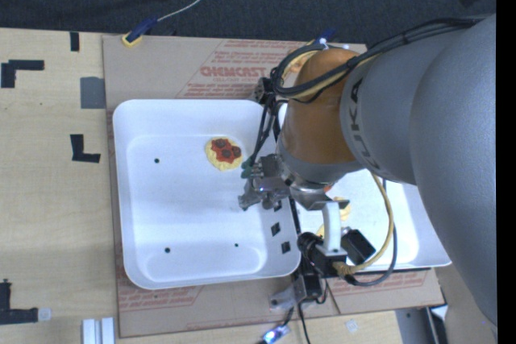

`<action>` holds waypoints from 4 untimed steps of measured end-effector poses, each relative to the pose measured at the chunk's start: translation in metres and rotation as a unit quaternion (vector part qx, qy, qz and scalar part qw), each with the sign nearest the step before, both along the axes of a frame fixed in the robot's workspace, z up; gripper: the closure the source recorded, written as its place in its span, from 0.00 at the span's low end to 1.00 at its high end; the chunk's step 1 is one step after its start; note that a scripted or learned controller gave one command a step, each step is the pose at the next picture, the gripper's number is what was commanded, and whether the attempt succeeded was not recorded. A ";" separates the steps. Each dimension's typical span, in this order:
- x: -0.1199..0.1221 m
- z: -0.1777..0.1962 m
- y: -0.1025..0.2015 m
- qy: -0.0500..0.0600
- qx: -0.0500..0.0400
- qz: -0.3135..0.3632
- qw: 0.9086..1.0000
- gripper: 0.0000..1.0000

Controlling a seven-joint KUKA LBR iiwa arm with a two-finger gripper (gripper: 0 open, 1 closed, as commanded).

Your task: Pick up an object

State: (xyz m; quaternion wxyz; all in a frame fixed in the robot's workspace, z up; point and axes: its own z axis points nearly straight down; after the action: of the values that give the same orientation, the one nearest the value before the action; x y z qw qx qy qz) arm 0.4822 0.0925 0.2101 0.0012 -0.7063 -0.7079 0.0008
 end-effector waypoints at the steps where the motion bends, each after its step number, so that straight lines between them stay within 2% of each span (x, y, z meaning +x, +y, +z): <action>1: 0.056 0.077 0.062 -0.006 0.001 0.003 1.000 1.00; 2: 0.102 0.048 0.142 -0.002 0.000 0.003 1.000 1.00; 3: 0.149 0.164 0.142 -0.007 0.001 0.001 1.000 1.00; 4: 0.187 0.322 0.141 -0.010 0.002 0.001 1.000 1.00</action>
State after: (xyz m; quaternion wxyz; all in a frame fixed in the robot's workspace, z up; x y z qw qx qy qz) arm 0.6690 0.2330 0.5318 -0.0049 -0.7059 -0.7082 -0.0077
